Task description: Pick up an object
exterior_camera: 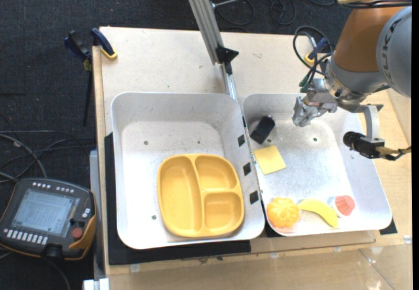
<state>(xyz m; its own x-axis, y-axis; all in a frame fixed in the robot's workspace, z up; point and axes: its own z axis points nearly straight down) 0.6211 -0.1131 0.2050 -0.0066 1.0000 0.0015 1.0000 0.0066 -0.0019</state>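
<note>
Two shallow white bins sit side by side on the bench; the right bin (pixel 366 197) serves here as the landmark. The arm (pixel 373 46) reaches over that bin's far right part, and the gripper (pixel 305 114) hangs above the bin's upper floor, nothing visible in its grasp; whether it is spread or closed cannot be told from this angle. Candidate objects all lie inside the right bin: a black block (pixel 262 129) against its left wall, just left of the gripper; a yellow square piece (pixel 270 160) nearer the middle of its floor; and, along its near edge, an orange (pixel 283 213), a banana (pixel 319 211) touching or almost touching it, and a small red item (pixel 344 204) just beyond the banana. The left bin (pixel 131 118) holds a yellow divided tray (pixel 200 195). Likely risks, as a judgement: the black block sits so tight to the wall that a finger could strike the rim or the dividing edge rather than straddle the block; the yellow piece looks flat and may give the fingers little to close on; the fruit cluster is crowded against the near wall, so one item may be nudged while another is sought. Open room is best over the bin's central and right floor, which is bare; a slanted metal post (pixel 206 17) crosses beyond the bin's far left corner.
</note>
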